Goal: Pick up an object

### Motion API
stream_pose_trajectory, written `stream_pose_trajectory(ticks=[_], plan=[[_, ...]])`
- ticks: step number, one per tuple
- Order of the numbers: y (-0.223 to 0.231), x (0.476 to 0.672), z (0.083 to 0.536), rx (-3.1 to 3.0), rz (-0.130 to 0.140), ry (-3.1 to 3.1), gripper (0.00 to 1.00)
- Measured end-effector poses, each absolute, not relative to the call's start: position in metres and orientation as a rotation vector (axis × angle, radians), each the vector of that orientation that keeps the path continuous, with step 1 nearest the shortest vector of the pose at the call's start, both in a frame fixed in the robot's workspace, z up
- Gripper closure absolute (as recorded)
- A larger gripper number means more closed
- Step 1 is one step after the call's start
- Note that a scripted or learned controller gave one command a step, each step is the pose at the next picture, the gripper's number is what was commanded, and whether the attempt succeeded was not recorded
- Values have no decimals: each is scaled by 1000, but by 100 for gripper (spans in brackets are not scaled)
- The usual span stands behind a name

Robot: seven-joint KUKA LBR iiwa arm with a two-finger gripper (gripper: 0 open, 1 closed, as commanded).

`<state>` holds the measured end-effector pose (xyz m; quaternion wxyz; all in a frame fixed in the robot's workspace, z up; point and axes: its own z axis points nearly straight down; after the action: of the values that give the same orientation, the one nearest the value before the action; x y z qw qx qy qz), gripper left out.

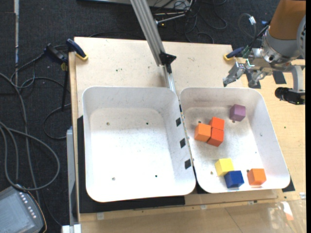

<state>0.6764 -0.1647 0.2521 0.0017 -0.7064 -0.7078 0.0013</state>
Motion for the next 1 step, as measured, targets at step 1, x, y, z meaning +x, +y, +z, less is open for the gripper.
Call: stream_pose_trajectory(ticks=[1], plan=[[-164,677,255,-2218,2,-2226,0]])
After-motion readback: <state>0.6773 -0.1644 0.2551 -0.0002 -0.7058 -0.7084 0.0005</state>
